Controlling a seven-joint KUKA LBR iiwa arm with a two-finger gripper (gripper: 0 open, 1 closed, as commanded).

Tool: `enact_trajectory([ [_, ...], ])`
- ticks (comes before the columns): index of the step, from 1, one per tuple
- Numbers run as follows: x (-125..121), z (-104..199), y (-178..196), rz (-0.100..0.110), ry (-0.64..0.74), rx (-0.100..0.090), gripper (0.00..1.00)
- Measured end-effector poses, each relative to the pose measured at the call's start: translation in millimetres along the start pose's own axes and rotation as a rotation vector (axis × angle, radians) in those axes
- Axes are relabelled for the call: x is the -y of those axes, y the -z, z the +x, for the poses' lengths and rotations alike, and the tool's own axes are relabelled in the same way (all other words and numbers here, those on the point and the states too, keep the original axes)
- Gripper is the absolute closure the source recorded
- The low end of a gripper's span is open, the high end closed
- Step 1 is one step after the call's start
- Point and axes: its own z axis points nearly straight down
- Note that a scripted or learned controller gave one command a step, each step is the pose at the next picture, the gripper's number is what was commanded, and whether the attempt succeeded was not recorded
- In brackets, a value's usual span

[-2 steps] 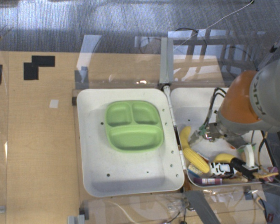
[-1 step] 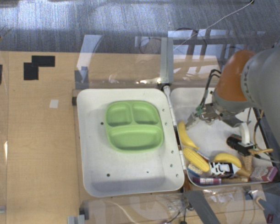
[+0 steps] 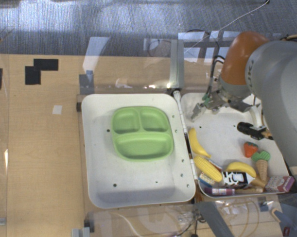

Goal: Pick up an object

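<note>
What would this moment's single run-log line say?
gripper: over right bin far corner, nothing held | bananas, corn: in bin | green plate: left bin

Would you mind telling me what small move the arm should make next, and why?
Probably move the gripper toward the near end of the right bin and lower it over the banana. It sits above bare floor at the bin's far end; the toys cluster at the near end.

Smooth white plastic for both bins [image 3: 100,190], slightly glossy under the light. Green divided plate [image 3: 141,133] in matt plastic. Shiny yellow toy bananas [image 3: 197,144] and a bumpy plastic corn cob [image 3: 208,168]. Pale wood-look bench top [image 3: 38,158], bare metal brackets [image 3: 175,66] at the back. Glossy orange band [image 3: 243,54] above matt grey arm casing [image 3: 278,86].
</note>
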Motion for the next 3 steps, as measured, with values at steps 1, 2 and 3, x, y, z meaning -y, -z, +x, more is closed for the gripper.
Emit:
enact_trajectory([
  [1, 29, -3, 1, -0.010, 0.287, 0.005, 0.00],
  [2, 26, -2, 15, -0.018, 0.292, 0.008, 1.00],
  [3, 26, -1, 15, -0.018, 0.293, 0.008, 0.00],
])
